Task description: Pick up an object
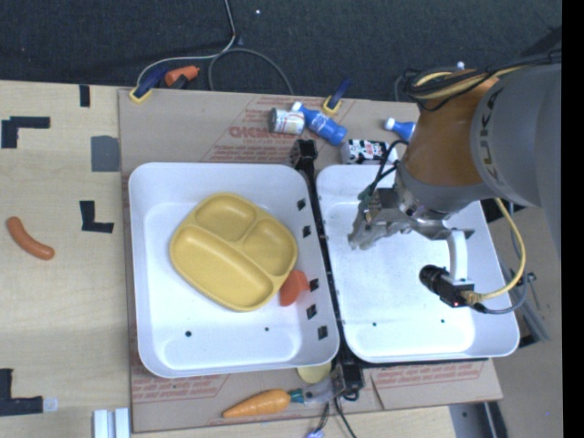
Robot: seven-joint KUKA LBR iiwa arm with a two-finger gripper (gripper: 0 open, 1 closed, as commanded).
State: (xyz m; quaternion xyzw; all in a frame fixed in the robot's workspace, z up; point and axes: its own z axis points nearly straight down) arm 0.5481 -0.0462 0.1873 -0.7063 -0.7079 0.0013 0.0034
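While the eye sweeps in from the far left, a small orange sausage (30,238) lies alone on the bench (55,318), well apart from both bins. On to the left bin (146,336), and sitting in it is a yellow divided plate (234,250), three compartments, turned at a slant. Tucked against the plate's lower right edge, touching it, is a small orange-red piece (293,287), sitting on the bin floor near the right wall.

Below that bin, on the cardboard sheet (182,126), a toy carrot (256,404) lies flat, tip pointing left. Up along the cardboard's top edge, an orange-handled clamp (164,79) grips the corner, and further right a white and blue bottle (308,121) lies on its side just above the gap between the bins.

Now the right bin (411,345), and the arm (474,135) hangs over its upper half, grey body, orange band plain to see. The gripper (368,230) is down low in the bin's upper left area, close to the dividing wall. Its grey fingers (361,234) point down and left toward the white floor, sitting close together, and whether they are apart or pressed shut I cannot tell from up here. Nothing shows between them. A black fitting with a yellow cable (506,286) hangs off the wrist, over the bin's right side.
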